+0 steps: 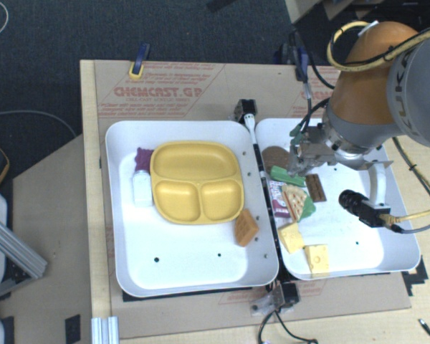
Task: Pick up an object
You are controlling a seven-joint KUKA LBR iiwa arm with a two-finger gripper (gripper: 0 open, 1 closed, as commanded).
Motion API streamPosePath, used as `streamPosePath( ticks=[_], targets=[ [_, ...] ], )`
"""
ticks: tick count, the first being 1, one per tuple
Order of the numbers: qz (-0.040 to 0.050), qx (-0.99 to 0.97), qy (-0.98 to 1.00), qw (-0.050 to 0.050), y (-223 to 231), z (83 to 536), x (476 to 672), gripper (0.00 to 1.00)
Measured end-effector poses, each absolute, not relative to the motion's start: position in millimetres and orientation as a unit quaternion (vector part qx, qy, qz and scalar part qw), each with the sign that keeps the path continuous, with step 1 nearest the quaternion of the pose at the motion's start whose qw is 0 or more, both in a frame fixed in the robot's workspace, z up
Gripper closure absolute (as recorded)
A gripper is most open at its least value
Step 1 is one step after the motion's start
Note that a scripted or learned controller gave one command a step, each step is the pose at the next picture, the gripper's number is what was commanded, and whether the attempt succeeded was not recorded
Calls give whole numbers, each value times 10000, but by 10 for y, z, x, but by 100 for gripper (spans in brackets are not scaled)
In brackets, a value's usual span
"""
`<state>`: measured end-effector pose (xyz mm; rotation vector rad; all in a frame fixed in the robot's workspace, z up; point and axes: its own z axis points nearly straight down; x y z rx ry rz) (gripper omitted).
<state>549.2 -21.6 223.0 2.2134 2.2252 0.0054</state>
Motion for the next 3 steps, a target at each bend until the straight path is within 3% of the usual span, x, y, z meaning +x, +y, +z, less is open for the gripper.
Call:
streamPosePath(
  ticks=[1,2,3],
  targets=[
    [13,7064,7078,19,-175,2246,5716,100],
    [-10,7070,7073,-15,-117,2292,5516,100],
    [-15,7073,7069,-15,-153,2139,5586,100]
  ],
)
